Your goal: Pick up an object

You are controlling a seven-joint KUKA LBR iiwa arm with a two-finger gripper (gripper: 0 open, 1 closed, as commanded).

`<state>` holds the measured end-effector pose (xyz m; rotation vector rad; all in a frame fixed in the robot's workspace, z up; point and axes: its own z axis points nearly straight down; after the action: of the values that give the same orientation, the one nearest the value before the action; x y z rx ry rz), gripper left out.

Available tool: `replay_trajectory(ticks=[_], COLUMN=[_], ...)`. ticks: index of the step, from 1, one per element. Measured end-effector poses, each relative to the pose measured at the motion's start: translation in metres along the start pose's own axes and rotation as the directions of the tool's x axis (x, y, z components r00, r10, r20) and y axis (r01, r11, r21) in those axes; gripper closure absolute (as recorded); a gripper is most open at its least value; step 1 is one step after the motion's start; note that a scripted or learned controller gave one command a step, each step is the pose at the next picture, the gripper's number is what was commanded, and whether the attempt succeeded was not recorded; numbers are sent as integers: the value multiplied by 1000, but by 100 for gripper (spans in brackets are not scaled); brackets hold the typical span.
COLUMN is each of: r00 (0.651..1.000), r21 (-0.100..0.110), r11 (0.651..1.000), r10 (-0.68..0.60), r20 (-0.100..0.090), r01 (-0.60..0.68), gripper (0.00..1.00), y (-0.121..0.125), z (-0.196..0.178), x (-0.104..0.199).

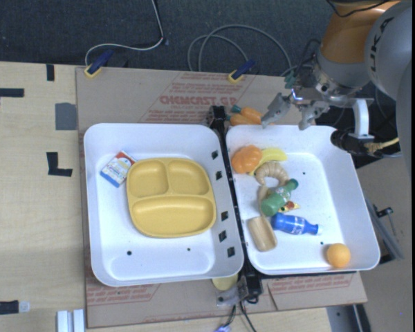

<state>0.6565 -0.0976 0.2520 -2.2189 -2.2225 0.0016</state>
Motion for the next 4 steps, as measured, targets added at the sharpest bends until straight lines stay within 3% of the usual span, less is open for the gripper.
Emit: replay_trajectory(ticks=[1, 2, 3, 4], r00=[1000, 1000, 1000, 1000], r21=[8, -5, 7, -1], r11=[1000, 1000, 1000, 1000], r10=[6, 6, 3, 2], r20=[1, 6, 13, 2], r01=[-6, -6, -3, -2], gripper=[0, 0, 0, 0], y=[-39, -15, 13, -3], z=[80, 128, 161, 160], x=[-52, -33, -4, -12])
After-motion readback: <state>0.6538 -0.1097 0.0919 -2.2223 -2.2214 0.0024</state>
